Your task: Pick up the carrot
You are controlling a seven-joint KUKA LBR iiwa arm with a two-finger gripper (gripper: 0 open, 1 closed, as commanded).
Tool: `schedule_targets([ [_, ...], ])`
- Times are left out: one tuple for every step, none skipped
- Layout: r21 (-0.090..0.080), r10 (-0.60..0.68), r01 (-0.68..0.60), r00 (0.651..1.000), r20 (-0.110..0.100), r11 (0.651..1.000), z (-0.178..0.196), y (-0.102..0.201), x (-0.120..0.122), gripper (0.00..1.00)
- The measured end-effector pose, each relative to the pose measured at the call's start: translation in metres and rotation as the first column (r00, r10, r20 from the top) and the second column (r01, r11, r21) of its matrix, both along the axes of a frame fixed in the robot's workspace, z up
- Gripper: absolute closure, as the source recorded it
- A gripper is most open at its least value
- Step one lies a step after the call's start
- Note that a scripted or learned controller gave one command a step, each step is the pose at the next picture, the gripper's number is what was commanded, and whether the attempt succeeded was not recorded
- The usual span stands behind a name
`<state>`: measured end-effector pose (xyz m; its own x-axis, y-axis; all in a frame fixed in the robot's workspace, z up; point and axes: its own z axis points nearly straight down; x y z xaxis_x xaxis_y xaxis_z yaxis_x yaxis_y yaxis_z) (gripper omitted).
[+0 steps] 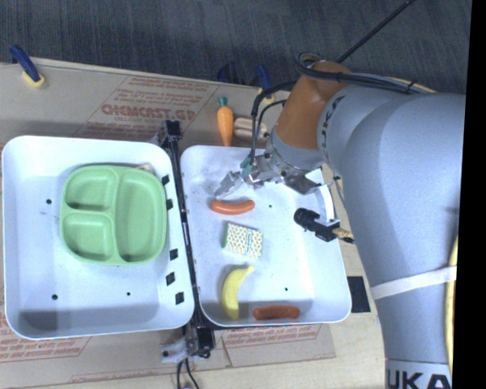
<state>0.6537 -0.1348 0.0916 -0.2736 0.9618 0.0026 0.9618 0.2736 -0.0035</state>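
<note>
The carrot point(224, 123), orange with a green top, lies on the cardboard just behind the far rim of the right bin point(336, 276), outside both bins. My gripper point(240, 181) hangs over the far end of the right bin, below and slightly right of the carrot and apart from it. Its two silver fingers point(227, 184) stand open with nothing between them. An orange-red sausage point(232, 205) lies right under the fingertips.
The right bin also holds a patterned green-and-white block point(243, 240), a banana point(235, 289) and a second sausage point(276, 313) near the front rim. A green divided plate point(114, 213) sits in the left bin point(21, 243). The grey arm covers the right side.
</note>
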Motion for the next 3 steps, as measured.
schedule_targets([
  [-0.001, 0.113, -0.113, 0.994, 0.004, 0.994, 0.101, 0.114, 0.003, 0.0],
  [-0.003, 0.198, -0.198, 0.98, 0.005, 0.98, 0.253, 0.146, 0.003, 0.0],
  [-0.002, 0.008, -0.008, 1.0, -0.003, 1.0, 0.1, 0.192, -0.048, 0.0],
])
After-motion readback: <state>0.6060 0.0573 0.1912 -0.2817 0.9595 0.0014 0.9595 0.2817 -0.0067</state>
